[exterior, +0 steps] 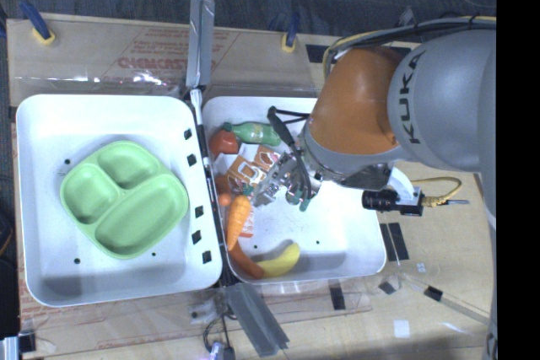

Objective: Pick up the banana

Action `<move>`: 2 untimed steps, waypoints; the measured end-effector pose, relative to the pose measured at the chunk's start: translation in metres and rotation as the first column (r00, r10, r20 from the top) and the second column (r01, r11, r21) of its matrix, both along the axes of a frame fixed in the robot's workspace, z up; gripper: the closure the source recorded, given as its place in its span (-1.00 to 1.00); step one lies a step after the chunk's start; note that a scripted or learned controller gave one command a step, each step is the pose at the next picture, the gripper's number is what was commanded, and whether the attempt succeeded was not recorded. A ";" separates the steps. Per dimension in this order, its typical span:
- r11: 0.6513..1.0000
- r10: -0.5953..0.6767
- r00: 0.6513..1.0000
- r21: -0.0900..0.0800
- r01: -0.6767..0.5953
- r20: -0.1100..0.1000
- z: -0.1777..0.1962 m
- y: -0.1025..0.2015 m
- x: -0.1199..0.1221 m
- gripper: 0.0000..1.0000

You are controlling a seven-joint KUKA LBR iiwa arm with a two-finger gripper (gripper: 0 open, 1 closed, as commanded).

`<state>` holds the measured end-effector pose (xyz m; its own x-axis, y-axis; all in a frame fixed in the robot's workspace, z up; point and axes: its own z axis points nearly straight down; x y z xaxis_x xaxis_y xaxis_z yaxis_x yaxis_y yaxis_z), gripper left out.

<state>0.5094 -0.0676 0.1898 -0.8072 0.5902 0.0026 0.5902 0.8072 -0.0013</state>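
Banana (281, 259) lying at near edge of right bin (364, 259), one end touching carrot (238, 220), well apart from gripper (288, 185). Gripper fingers apparently narrow, holding nothing. Judged light, soft-skinned, easily bruised; best taken across curved middle. Near wall just behind; open floor on right side. Left bin (42, 181) carrying green plate (124, 198).

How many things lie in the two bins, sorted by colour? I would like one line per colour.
Green: 2, the plate in the left bin and a bottle in the right bin
Yellow: 1, the banana
Orange: 1, the carrot
Red: 1, a tomato
Total I can tell apart: 5; the clutter under the claw is unclear.
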 end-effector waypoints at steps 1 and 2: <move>0.997 -0.083 0.997 -0.001 0.083 -0.002 -0.001 0.050 0.035 1.00; 0.963 -0.270 0.963 -0.002 0.270 -0.005 -0.001 0.022 0.004 1.00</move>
<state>0.5133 -0.0453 0.1886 -0.6178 0.7863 0.0052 0.7863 0.6178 -0.0059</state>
